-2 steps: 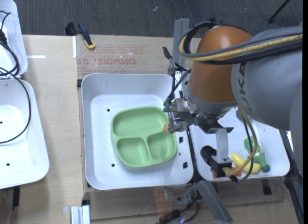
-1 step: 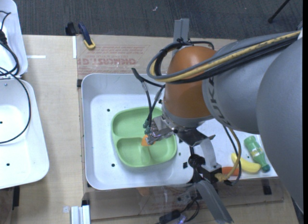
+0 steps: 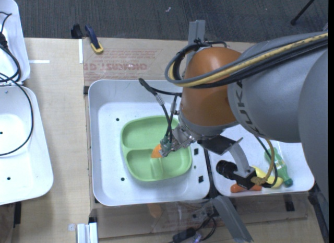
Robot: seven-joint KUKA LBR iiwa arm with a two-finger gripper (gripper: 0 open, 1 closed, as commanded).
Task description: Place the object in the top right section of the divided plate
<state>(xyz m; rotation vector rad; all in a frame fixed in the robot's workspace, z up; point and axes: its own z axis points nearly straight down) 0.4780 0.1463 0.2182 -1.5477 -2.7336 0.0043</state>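
At frame centre, the small orange object [image 3: 156,152] sits on the pale green divided plastic plate [image 3: 136,135] beneath the tool [image 3: 168,148], whose grip I cannot tell, so it may drop on the wrong side of the divider.

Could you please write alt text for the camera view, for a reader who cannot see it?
A grey and orange robot arm reaches down over a green divided plate in a white bin, its gripper at a small orange object. Toy foods lie in the next bin.
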